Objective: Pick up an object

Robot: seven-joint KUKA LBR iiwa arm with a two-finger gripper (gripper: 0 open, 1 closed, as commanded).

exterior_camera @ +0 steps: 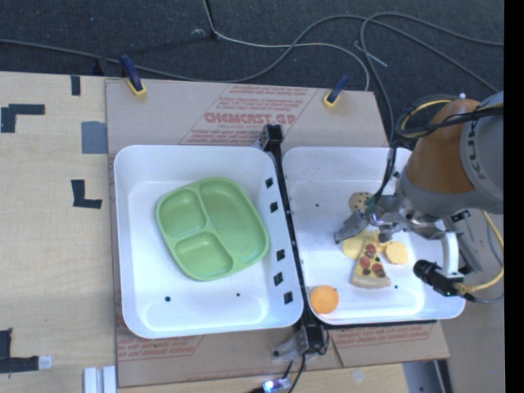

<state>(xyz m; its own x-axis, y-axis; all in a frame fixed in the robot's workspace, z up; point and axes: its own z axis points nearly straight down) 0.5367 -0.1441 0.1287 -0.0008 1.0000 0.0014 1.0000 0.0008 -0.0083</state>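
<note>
We take the right bin [327, 170] as our landmark. The gripper [354, 229] is down inside it, near its middle, reaching in from the arm [446, 166] that leans over the bin's far-right side. We cannot tell how the hand is set: the fingertips are small and dark against a cluster of toys, and no gap or closure reads clearly.

The candidate objects lie together in the nearer half of this bin. A toy pizza slice [370, 267] sits just toward the near wall from the gripper, a pale yellow piece [353, 246] lies touching or nearly touching the gripper's tip, a round yellow piece [397, 254] rests beside the pizza slice on its right, and a tan, speckled piece [359, 201] shows just beyond the gripper toward the far wall. An orange ball [324, 299] sits apart in the bin's near-left corner. The green divided plate [211, 228] fills the left bin [131, 219] across the divider.

We judge the step in hand to be the descent onto the cluster, with nothing visibly held. The next move calls for closing on one piece, likely the pale yellow one, then lifting straight up; crowding neighbours could spoil the grip.
</note>
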